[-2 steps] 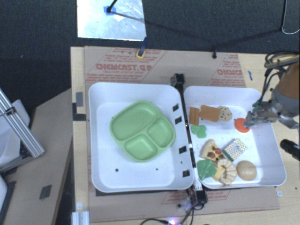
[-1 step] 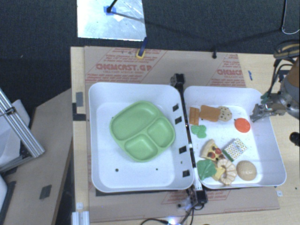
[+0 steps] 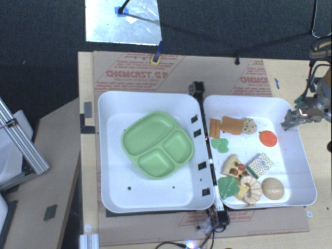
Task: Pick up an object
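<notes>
The right white bin [image 3: 298,160] holds several toy foods: an orange block [image 3: 214,127], a brown cookie-shaped piece [image 3: 236,124], a red disc [image 3: 267,137], a green leaf [image 3: 220,144], a pizza slice [image 3: 234,166], a checkered green packet [image 3: 260,164], a tan bun [image 3: 273,188] and a striped pastry [image 3: 251,189]. My gripper [image 3: 291,120] hangs over the bin's far right corner, right of the red disc and apart from all the items. Nothing shows in its grasp.
A light green divided plate [image 3: 157,145] lies in the left bin [image 3: 111,185]. A black divider [image 3: 205,149] runs between the bins. Cardboard lines the bench beneath them. A metal sheet [image 3: 122,14] lies beyond the bench on the carpet.
</notes>
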